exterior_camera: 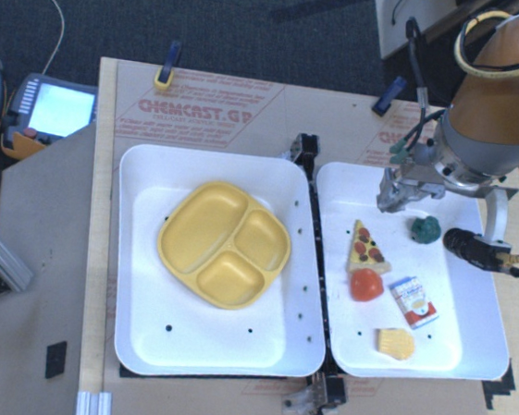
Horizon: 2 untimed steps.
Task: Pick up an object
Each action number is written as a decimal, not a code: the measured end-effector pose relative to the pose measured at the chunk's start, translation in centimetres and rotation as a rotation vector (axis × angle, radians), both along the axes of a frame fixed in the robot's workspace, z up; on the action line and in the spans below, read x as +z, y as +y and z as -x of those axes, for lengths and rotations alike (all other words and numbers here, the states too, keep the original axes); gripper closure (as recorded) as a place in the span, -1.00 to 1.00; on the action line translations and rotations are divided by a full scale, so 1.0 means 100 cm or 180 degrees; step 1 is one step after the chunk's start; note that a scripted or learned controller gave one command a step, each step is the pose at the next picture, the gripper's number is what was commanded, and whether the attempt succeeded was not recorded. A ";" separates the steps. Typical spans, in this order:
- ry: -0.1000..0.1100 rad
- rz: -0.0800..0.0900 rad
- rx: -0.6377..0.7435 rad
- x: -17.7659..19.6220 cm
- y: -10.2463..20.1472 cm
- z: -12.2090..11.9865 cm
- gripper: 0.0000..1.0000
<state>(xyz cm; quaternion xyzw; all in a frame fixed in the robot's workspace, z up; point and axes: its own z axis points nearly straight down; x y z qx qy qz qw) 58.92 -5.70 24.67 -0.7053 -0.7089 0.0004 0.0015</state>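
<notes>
The right bin (465, 360) holds a pizza slice (366, 248), a red tomato (367, 285), a small red and white carton (414, 301), a yellow cracker-like piece (396, 343) and a dark green lump (426, 230). My gripper (393, 200) hangs over the far part of this bin, above and just beyond the pizza slice, left of the green lump. Nothing shows between its fingers.
The left bin (134, 327) carries a yellow divided plate (225, 244). A black clamp (304, 148) sits at the far end of the seam between the bins. The arm's grey and orange body (497, 80) looms over the right bin's far corner.
</notes>
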 end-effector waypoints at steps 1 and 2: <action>0.0002 0.0001 0.0000 -0.016 0.054 -0.002 1.00; -0.0001 0.0003 -0.0006 -0.018 0.099 0.003 1.00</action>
